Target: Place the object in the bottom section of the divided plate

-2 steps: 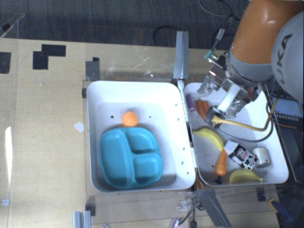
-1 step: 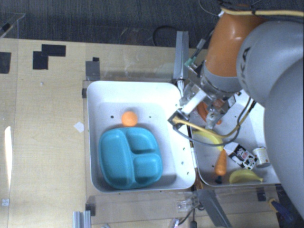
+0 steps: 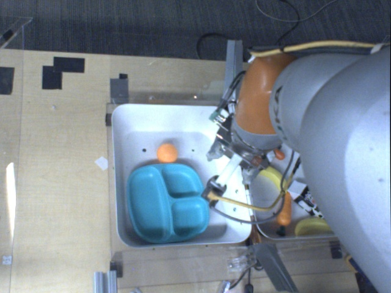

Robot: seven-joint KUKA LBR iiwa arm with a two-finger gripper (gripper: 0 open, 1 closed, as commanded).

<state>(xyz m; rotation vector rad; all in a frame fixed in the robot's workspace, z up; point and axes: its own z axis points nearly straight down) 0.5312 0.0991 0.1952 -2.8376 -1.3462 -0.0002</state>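
A blue divided plate point(image 3: 166, 203) and an orange ball point(image 3: 167, 152) lie in a white bin point(image 3: 131, 133); the desk point(image 3: 55, 176) is pale wood with black squares

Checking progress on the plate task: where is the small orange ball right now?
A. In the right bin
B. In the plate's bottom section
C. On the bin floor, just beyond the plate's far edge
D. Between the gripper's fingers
C: the orange ball lies on the white floor of the left bin, against the far edge of the blue divided plate, in none of its sections.
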